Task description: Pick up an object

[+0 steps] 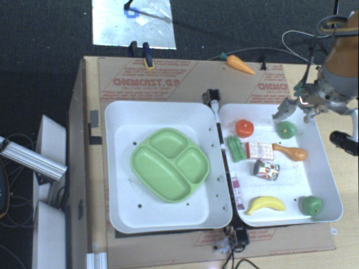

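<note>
This looks like a robotics lab. A grey industrial arm (339,66) reaches over a table (168,80) covered with printed cardboard, two white bins (120,167) hold toy food, and loose cables (291,38) run behind the table on dark carpet.

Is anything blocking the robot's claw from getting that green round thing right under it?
Nothing visible does. The gripper hovers at the right bin's far edge, just above the green round item. The red tomato sits off to its left side, apart.

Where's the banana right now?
The banana lies near the front edge of the right bin, below the can and left of a green fruit.
</note>
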Controlling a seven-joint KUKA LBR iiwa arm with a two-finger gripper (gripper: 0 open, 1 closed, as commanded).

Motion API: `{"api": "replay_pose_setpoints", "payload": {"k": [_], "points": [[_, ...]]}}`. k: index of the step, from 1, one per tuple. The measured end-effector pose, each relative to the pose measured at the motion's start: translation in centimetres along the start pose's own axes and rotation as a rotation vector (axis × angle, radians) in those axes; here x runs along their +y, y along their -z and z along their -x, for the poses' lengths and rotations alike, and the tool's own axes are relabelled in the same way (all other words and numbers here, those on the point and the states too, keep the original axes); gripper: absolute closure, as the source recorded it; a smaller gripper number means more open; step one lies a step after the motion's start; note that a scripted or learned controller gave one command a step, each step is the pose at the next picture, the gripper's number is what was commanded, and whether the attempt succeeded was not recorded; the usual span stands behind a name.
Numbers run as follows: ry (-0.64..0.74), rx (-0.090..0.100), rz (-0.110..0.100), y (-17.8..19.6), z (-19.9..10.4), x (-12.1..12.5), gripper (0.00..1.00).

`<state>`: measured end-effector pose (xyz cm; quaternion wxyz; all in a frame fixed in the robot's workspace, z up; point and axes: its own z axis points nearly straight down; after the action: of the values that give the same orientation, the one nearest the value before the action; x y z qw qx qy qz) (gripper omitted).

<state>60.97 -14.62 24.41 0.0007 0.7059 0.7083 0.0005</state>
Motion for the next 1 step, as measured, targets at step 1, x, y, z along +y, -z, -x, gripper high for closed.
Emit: {"api": "replay_pose_setpoints", "payload": {"k": [1], "points": [[-0.002,0.001,-0.003,-11.21,4.39,2.3,0.0]]}}
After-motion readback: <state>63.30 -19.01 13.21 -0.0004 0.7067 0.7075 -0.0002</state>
